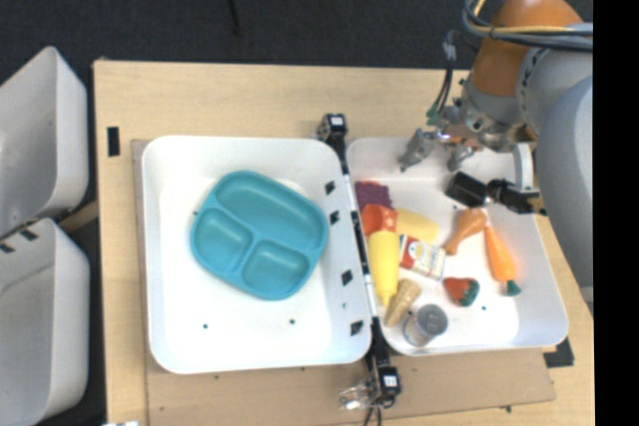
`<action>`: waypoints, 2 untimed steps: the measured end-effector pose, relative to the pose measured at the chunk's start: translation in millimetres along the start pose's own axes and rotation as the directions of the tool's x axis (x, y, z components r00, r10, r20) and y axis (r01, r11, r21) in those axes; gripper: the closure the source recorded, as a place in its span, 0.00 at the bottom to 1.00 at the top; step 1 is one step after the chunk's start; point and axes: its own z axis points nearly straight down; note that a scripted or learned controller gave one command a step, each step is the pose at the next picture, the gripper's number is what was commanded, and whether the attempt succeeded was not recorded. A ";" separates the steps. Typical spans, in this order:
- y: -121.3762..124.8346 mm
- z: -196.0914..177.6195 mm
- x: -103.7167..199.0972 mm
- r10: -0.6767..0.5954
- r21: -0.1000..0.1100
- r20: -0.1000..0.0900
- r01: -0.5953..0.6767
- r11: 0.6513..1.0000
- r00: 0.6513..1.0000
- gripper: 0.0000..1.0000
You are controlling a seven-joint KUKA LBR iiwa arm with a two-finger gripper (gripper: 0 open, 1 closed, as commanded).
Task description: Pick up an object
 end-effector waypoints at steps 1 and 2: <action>-1.9 19.0 -2.5 0.000 0.010 0.000 0.000 1.000 1.000 0.00; -2.0 8.7 -4.5 -0.002 0.009 0.004 0.002 1.000 1.000 1.00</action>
